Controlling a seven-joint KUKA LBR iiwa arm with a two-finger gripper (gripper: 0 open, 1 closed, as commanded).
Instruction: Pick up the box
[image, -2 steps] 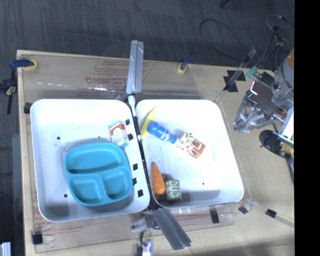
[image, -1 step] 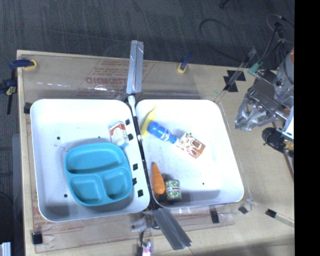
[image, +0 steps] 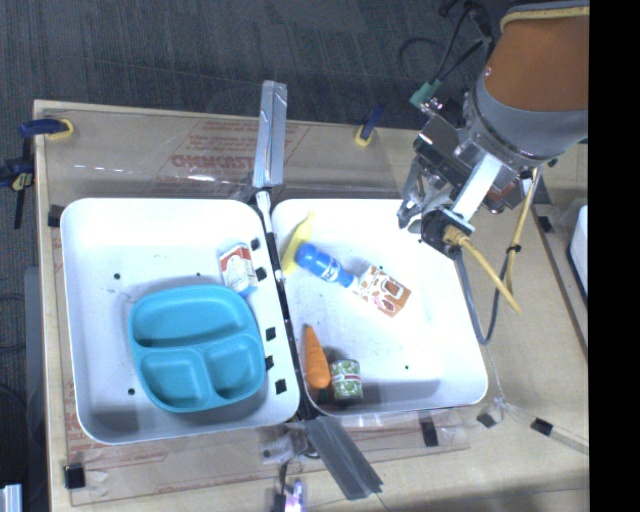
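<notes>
A small box (image: 383, 290) with an orange and white print lies flat in the middle of the right bin (image: 450, 330). A second small carton (image: 236, 267), red and white, stands in the left bin (image: 90, 300) against the divider. My gripper (image: 422, 222) hangs over the right bin's far right corner, up and to the right of the orange box and apart from it. Its fingers are open and nothing is between them.
A blue bottle (image: 322, 264) and a yellow item (image: 297, 243) lie just left of the orange box. A carrot (image: 315, 357) and a green can (image: 346, 380) sit near the right bin's front wall. A blue divided tray (image: 195, 345) fills much of the left bin.
</notes>
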